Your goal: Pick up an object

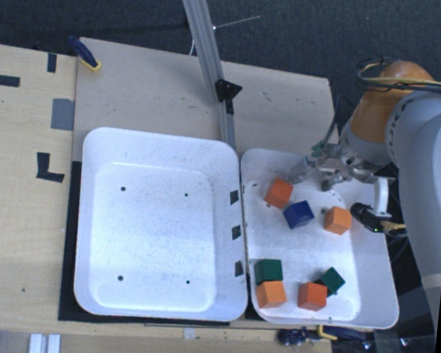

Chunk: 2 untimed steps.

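Note:
The right bin holds several small cubes. At its far end lie an orange cube, a blue cube and another orange cube. Near its front edge sit a green cube, an orange cube, a red-orange cube and a dark green cube. My gripper hangs over the far end of this bin, just behind and to the right of the first orange cube. Nothing is visibly held in it.
The left bin lies beside the right one, their rims touching. A slanted metal pole runs down to the gap between the bins at the back. The grey arm fills the right side. A blue and yellow clamp lies at the far left.

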Tool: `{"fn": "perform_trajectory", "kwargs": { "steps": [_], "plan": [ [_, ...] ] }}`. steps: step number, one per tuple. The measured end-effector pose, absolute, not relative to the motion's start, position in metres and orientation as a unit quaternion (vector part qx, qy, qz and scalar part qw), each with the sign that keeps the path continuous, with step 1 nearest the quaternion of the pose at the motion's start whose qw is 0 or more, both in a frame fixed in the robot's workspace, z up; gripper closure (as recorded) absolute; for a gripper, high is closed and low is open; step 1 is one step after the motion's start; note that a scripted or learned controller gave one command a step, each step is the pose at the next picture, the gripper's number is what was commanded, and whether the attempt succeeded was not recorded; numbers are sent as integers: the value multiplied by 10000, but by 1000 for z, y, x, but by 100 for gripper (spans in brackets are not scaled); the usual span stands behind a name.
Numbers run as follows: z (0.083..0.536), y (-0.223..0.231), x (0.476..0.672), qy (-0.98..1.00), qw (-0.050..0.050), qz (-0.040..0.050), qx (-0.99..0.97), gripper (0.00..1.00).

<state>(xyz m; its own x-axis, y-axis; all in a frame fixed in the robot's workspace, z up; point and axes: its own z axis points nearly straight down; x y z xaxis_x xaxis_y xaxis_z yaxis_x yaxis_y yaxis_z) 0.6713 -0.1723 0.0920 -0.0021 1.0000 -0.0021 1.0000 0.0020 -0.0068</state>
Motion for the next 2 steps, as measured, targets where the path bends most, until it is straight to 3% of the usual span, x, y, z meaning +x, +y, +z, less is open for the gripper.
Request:
{"fn": "perform_trajectory", "kwargs": {
  "steps": [1,2],
  "plan": [
    [102,-172,671,-7085,13,34,-7058,100],
    [165,-172,678,-7078,-27,-16,-7064,100]
  ]
}}
